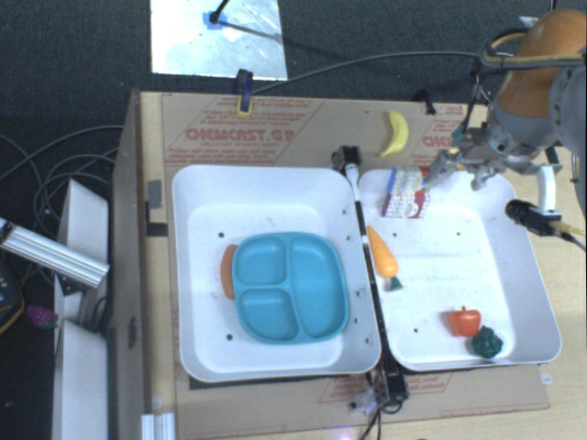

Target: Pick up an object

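Two white bins side by side on the desk [275, 126]. In the left bin [275, 186], a blue divided plate [289, 287]. Near the right bin [514, 273]'s far-left corner, a small box [404, 195]; along its left wall, a carrot [383, 255]; toward the near-right corner, a tomato [464, 321] beside a green piece [487, 342]. Above the far edge, the tool [463, 168], spread apart, grasping nothing. Beyond the bins, a banana [396, 133].

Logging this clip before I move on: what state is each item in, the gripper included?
gripper: above the right bin's far edge, holding nothing visible
blue plate: flat in the left bin, compartments bare
carrot: lying against the divider in the right bin
tomato: resting beside the broccoli
small box: lying in the right bin's far corner
banana: outside the bins, on cardboard
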Robot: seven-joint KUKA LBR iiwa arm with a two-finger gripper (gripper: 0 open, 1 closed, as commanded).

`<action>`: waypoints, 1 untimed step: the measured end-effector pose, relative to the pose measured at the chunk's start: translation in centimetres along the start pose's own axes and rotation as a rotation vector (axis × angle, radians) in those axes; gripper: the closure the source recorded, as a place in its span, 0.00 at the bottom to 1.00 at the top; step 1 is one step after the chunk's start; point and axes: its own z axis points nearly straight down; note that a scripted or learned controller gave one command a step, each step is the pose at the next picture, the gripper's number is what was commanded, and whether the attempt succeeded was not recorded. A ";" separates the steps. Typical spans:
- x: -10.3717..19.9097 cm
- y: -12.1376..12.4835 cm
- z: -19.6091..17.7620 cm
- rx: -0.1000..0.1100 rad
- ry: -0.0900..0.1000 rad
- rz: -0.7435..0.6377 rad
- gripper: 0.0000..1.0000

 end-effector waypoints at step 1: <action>-4.4 -11.4 -1.2 -0.003 -0.004 0.005 0.00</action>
